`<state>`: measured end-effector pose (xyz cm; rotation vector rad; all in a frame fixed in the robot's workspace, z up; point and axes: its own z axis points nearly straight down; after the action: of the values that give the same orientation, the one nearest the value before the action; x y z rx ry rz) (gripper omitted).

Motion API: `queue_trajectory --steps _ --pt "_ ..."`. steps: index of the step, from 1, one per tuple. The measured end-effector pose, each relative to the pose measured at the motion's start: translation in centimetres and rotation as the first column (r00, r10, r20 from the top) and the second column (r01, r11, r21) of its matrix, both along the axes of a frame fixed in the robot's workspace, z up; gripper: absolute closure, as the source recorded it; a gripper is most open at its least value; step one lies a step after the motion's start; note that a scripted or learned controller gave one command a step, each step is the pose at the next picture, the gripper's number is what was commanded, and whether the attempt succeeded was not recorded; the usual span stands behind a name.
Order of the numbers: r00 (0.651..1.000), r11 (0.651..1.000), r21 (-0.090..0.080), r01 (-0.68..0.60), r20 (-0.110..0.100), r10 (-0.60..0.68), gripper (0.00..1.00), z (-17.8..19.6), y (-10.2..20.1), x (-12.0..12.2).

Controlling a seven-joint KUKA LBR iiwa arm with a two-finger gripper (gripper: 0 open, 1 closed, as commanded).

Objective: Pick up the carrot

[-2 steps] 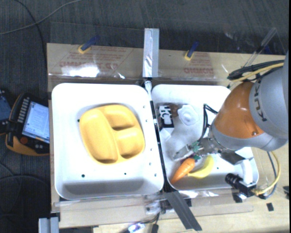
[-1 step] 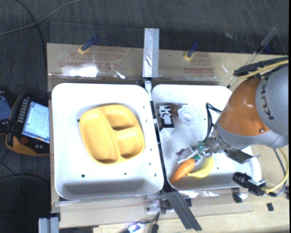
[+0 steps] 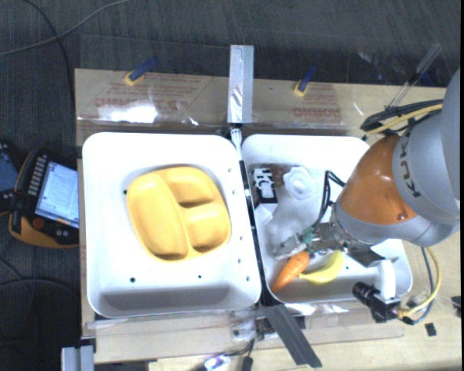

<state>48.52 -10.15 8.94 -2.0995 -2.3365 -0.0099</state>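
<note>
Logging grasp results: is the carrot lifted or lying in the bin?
Cannot tell if lifted. The carrot is over the right bin, against the banana, under the arm.

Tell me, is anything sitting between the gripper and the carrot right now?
Nothing visible does. The gripper sits right at the carrot's upper end in the right bin. A banana lies against the carrot's right side, close enough to get nudged, but it isn't in between.
</note>
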Motion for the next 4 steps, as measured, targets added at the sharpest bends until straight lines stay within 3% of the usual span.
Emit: queue_trajectory --steps 1,2,3,4 --pt "1.0 1.0 0.0 -0.001 0.006 0.001 1.0 1.0 0.1 0.2" --pt "1.0 1.0 0.0 -0.001 0.006 0.001 0.0 1.0 0.1 0.2" --pt "0.987 0.987 -0.006 -0.161 -0.006 0.161 0.0 3.2 -1.7 -0.2" --pt "0.992 0.992 -0.001 -0.13 -0.006 0.13 0.0 3.1 0.1 -0.1"
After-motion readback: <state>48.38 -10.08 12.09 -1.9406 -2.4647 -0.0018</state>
